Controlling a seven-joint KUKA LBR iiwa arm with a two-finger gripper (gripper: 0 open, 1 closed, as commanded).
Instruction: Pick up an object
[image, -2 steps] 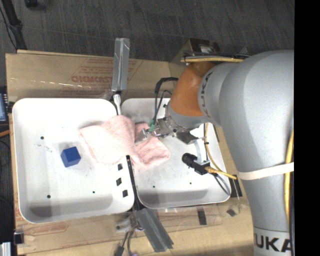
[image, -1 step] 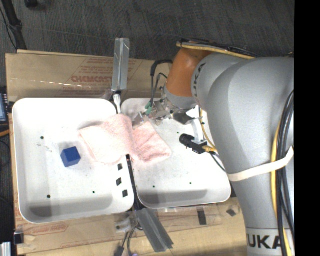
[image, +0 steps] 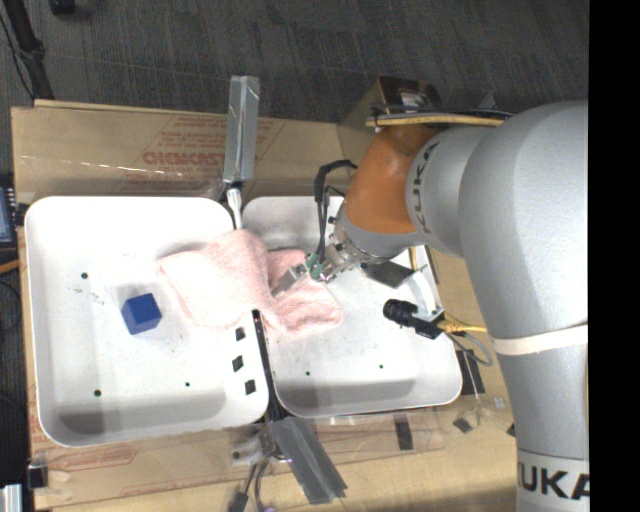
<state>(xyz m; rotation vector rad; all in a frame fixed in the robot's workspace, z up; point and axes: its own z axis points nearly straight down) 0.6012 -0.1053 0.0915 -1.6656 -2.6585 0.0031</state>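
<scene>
Looking at the two-finger gripper (image: 300, 275), you see it down on the pale pink crumpled cloth (image: 245, 280), which spreads left and below it. Cloth's long axis runs roughly left-right, draped over the divider btwn the left white bin (image: 60, 330) and right white bin (image: 420, 385), so one end points into each bin. Can't tell the gripper's state; the tips are too small & blurred. Small blue cube (image: 141, 312) sits well apart in the left bin.

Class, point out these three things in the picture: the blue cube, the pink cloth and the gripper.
blue cube (image: 141, 312), camera view, its top face.
pink cloth (image: 215, 280), camera view, the part in the left bin.
gripper (image: 293, 279), camera view, its tip at the cloth.
</scene>
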